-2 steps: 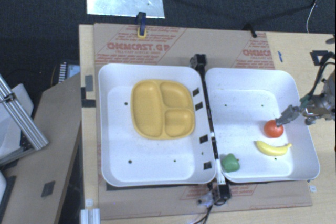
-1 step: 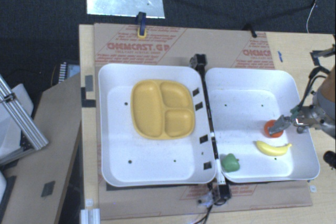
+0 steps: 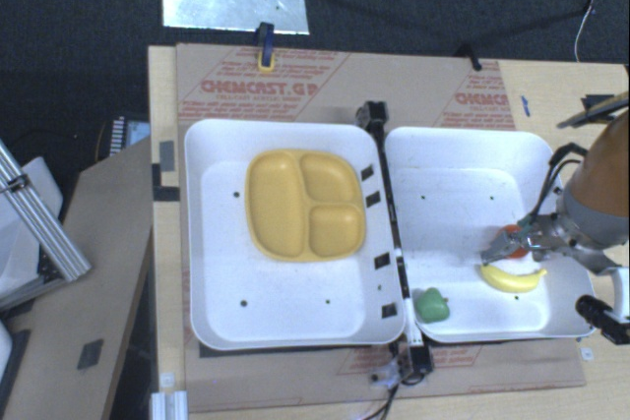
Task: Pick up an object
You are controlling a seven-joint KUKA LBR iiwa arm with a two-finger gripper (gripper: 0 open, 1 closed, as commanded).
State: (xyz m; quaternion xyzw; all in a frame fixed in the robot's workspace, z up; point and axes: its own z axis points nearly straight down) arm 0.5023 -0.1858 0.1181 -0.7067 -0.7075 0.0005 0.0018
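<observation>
One banana [image 3: 512,279] is lying in the right-hand bin [image 3: 463,162], yellow and curved, its ends turned up toward the claw [image 3: 512,244], which is hanging just above and behind it. A small red-orange object [image 3: 514,251] is sitting right at the claw's tips, between the claw and the banana; it is too small and too blurred to name, and whether it is a loose item or part of the tool is not clear. How far the claw is spread cannot be told: its tips are merging with that red patch and with the grey metal behind them, so nothing can be called gripped. The banana itself is resting on the bin floor, just beside the claw and seemingly apart from it.

Down and to the left of the claw, a green rounded object [image 3: 431,306] is lying in the near left corner of the same bin, close against the divider between the two bins. Further left of the claw, the second bin [image 3: 212,310] is carrying a yellow tray [image 3: 303,205] with three compartments, one long and two smaller.

Right of the claw, the arm [image 3: 598,197] is running out past the picture's edge, so most of it is cut off; cables are looping beside its wrist.
</observation>
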